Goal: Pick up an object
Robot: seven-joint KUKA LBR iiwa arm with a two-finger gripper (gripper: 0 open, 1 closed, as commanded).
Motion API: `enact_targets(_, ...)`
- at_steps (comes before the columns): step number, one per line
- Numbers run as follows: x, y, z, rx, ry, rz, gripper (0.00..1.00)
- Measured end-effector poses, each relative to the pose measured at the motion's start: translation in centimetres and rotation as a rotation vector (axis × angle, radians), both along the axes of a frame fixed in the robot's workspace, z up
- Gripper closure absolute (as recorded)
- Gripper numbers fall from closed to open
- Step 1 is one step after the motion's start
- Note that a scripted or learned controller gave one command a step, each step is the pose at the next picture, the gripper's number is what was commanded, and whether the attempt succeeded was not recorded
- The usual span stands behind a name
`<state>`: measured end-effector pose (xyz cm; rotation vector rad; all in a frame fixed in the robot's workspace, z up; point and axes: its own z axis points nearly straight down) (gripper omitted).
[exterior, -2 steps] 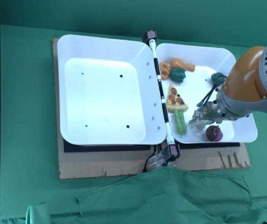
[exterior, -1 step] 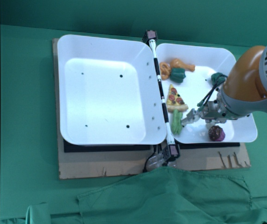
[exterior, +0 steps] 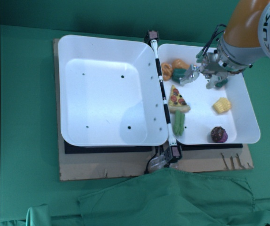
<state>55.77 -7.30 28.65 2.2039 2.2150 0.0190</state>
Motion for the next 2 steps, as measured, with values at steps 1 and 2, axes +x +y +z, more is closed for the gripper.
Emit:
enact_targets(1, -0.4, -0.4, 0.6, -0.001, 0.009, -0.011, 1.0)
enact_targets(2, -4.8, -8.0, 0.2, 0.0, 0.02, -0.018, 1.0)
